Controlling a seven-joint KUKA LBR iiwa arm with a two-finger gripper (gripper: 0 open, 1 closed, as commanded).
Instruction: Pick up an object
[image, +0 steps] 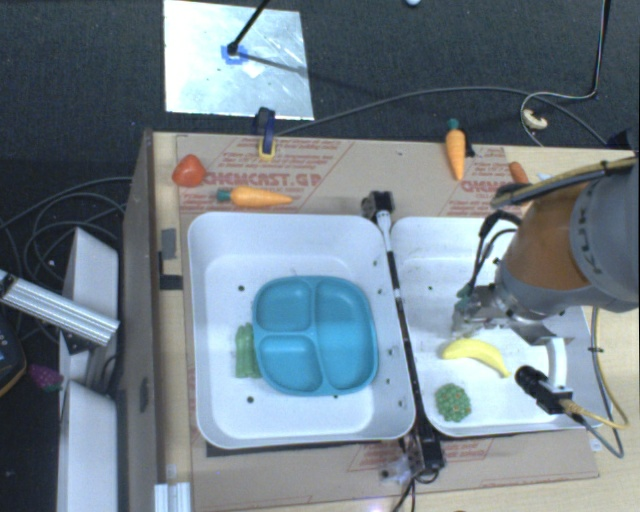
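Observation:
In the right bin (430, 250) a yellow banana (477, 354) lies near the middle, with a green bumpy ball (454, 402) just in front of it toward the bin's front wall. My gripper (470, 318) hangs low over the bin floor just behind and slightly left of the banana, under the grey arm with its orange band (545, 245). Its fingertips are dark and small against the bin. I see nothing held between them.
The left bin (215, 250) holds a blue divided plate (313, 333) with a green piece (245, 352) at its left side. Toy carrots (256, 197) (456, 152) and a red tomato-like toy (187, 171) lie on the cardboard behind the bins.

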